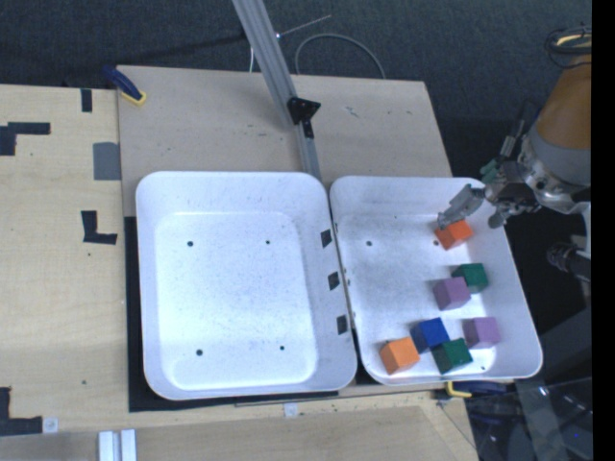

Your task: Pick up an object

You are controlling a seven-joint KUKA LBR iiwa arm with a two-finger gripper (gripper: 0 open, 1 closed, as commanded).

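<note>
Several small blocks lie in the right bin (384, 195). An orange block (455, 234) sits near the bin's far right side. My gripper (473, 221) hangs just above it and reaches in from the right. Its fingers are spread; the left fingertip (452, 215) is at the orange block's top edge and the other finger (498, 216) stands off to the right. The block is not between them. Further toward the front lie a green block (472, 276), a purple block (450, 292), a second purple block (481, 331), a blue block (430, 333), a dark green block (452, 355) and another orange block (399, 354).
The left bin (154, 257) stands beside the right one, their rims touching. A slanted metal pole (274, 56) crosses the back of the bench above the bins. The arm's grey and orange body (567, 133) fills the right side.
</note>
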